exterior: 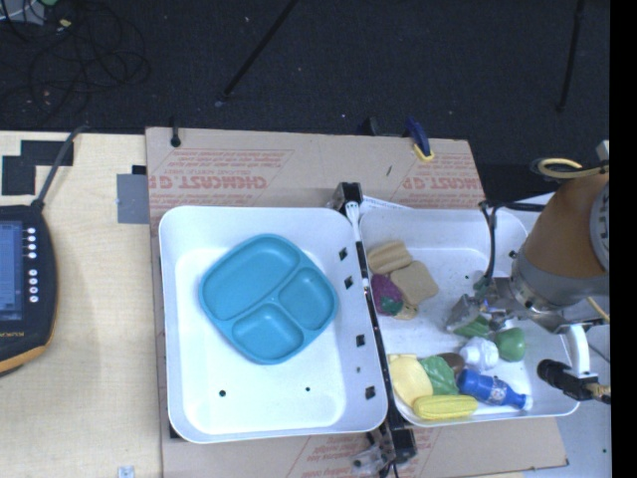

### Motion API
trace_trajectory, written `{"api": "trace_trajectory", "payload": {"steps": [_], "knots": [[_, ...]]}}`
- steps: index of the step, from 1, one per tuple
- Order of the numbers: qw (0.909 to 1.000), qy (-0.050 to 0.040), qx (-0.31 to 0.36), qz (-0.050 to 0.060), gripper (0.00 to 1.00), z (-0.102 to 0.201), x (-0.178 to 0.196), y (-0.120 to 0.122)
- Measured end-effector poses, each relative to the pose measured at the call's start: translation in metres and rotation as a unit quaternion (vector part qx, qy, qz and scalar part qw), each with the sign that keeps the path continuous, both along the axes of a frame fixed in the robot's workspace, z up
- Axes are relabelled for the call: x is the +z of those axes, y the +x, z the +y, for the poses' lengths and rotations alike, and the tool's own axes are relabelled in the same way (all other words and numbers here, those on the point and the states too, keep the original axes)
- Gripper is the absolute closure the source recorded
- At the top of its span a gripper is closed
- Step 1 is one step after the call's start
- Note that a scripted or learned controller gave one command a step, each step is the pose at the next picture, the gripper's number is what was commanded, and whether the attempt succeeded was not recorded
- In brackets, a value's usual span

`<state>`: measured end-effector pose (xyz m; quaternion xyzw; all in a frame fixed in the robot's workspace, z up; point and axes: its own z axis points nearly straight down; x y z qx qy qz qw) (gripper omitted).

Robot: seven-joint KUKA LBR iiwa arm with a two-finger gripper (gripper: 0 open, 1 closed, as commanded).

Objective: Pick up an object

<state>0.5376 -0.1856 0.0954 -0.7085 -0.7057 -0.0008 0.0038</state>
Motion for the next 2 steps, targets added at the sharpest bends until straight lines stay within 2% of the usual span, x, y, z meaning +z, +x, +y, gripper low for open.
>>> {"api": "trace_trajectory", "payload": {"steps": [1,2], "knots": [[1.0000,-0.0030,-0.001,0.003,1.00,0.070,-0.008,0.084],[1.0000,-0.0016,0.005,-0.003,1.00,0.145,0.095,0.047]]}}
